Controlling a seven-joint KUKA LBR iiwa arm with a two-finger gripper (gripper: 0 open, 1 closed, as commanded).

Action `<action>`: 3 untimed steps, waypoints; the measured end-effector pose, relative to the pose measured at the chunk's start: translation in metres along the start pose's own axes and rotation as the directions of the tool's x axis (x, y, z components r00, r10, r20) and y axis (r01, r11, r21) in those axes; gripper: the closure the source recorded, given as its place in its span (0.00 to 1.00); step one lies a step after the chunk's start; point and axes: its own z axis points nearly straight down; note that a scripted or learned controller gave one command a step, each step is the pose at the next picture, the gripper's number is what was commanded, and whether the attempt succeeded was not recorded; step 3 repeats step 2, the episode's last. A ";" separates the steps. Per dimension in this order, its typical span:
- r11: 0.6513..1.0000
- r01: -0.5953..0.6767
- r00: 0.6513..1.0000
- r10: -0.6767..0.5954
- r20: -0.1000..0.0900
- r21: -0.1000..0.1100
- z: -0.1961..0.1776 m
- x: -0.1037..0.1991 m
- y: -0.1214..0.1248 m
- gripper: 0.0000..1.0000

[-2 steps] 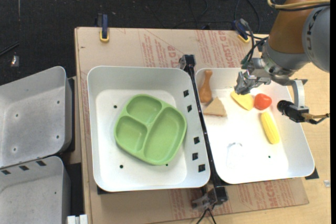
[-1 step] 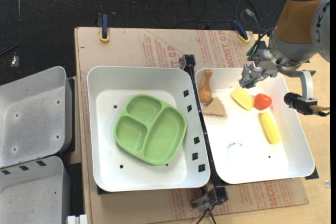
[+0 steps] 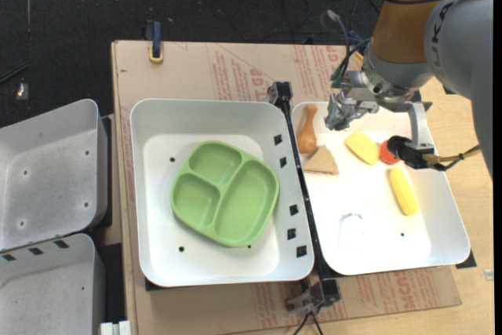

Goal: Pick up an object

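The right bin holds a brown drumstick and a tan wedge by its left wall, a yellow block, a red piece and a yellow corn cob. My gripper hangs over the bin's far part, between the drumstick and the yellow block, pointing down. No object shows between its fingers.
A green divided plate lies in the left bin. A black clip sits at the far end of the wall between the bins. White lids lie off the bench to the left. A blue-yellow clamp grips the bench's far edge.
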 end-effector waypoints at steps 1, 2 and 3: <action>1.000 0.001 1.000 -0.001 0.000 -0.001 -0.011 0.059 0.003 1.00; 1.000 0.001 1.000 -0.001 0.000 -0.001 -0.015 0.121 0.012 1.00; 1.000 0.001 1.000 -0.001 0.000 -0.001 -0.015 0.121 0.012 1.00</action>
